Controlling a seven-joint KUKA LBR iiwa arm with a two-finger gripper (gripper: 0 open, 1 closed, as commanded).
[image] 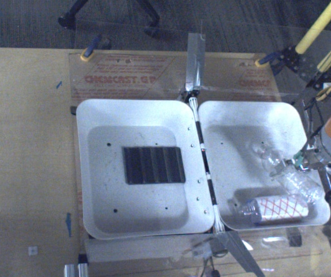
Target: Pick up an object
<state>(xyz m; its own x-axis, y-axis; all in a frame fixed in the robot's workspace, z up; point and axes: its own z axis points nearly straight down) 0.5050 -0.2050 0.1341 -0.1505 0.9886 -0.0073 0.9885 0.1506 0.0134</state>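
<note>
The big brown table (26, 154) holds two white bins side by side. The left bin (96, 126) has a dark ribbed mat (153, 165) flat in its middle. The right bin (234, 120) has a clear bottle with a red checked label (275, 208) lying on its side at the near edge. Above it sits a clear crinkly thing (266, 154) (hard to make out). The hand (304, 163) is at the right rim; I cannot tell how it stands.
</note>
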